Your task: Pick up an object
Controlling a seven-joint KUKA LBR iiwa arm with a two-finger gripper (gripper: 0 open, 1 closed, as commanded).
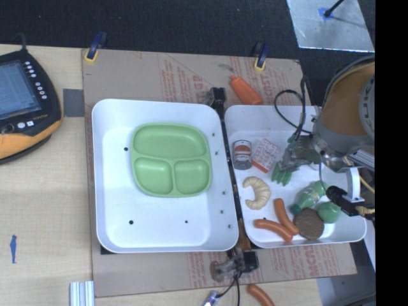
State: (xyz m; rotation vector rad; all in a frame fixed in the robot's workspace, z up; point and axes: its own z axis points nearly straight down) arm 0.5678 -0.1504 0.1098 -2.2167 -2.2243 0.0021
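Note:
My gripper (294,159) hangs low in the right bin (357,234), near its right-hand side, just over a green leafy toy (282,173). Left of it lie a white packet with red print (266,150), a small can (242,154) and a pale croissant (257,192). Toward the bin's front lie two orange sausages (285,213) (274,228), a brown round piece (309,223), a green bottle-like toy (310,196) and a green ball (329,211). Nothing can be made out held in the gripper.
The left bin (115,228) holds a green divided plate (171,159). An orange carrot toy (245,91) lies behind the bins and another sausage (261,293) in front of them. A pendant with a screen (22,104) sits at the far left. The arm's grey body (347,116) overhangs the right bin's right edge.

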